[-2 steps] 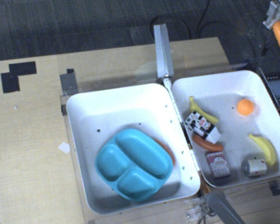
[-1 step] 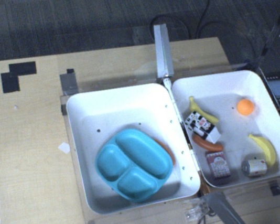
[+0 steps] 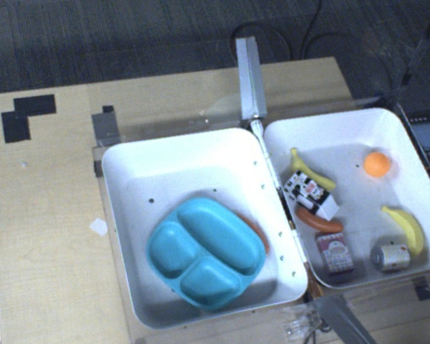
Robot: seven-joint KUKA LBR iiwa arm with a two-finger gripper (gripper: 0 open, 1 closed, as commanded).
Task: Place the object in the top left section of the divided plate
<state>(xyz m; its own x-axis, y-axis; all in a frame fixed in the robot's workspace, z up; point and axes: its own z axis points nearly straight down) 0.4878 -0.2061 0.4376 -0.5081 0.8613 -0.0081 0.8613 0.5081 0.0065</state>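
Observation:
A blue divided plate (image 3: 204, 251) with three sections lies in the left bin (image 3: 127, 182), tilted a little, with something orange peeking from under its right edge (image 3: 256, 230). The right bin (image 3: 405, 135) holds an orange ball (image 3: 376, 164), two bananas (image 3: 310, 171) (image 3: 405, 225), a small printed white box (image 3: 310, 194), an orange-red sausage shape (image 3: 319, 221), a dark red packet (image 3: 335, 253) and a silver can (image 3: 391, 257) lying on its side.
A metal post (image 3: 250, 79) stands upright behind the seam between the two bins. Black markers (image 3: 26, 115) are stuck on the wooden bench at the far left. Cables run across the dark floor at the back.

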